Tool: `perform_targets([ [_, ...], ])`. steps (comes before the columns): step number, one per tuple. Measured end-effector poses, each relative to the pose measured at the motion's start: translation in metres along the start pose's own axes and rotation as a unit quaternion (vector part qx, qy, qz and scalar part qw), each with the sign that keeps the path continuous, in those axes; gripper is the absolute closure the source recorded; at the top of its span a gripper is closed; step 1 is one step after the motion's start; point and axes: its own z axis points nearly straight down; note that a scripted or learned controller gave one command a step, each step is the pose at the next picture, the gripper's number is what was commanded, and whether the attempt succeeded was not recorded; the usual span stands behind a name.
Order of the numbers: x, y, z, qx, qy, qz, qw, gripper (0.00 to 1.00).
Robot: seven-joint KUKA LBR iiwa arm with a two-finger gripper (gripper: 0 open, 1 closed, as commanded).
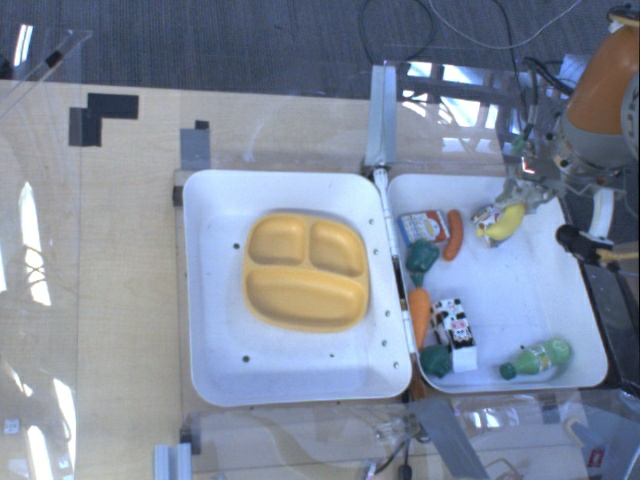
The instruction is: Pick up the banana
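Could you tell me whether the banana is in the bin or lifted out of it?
Cannot tell: the banana shows over the right bin at the gripper.

No text, brand or number can be read here. The small carton (424, 227) in the right bin (560, 313) has a red and blue printed face, but its lettering is too small and blurred to make out. The black-and-white patterned box (455, 330) lower in the same bin shows dark blotches on white and no legible words. The green bottle (537, 359) carries a pale label with nothing decipherable on it. A tiny sticker (10, 426) at the desk's left edge is likewise unreadable.
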Motion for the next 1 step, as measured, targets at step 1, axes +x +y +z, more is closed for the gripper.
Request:
perform_targets([
  [1,0.0553,-0.0056,0.0722,0.002,0.001,-0.035,0.9994,1.0],
])
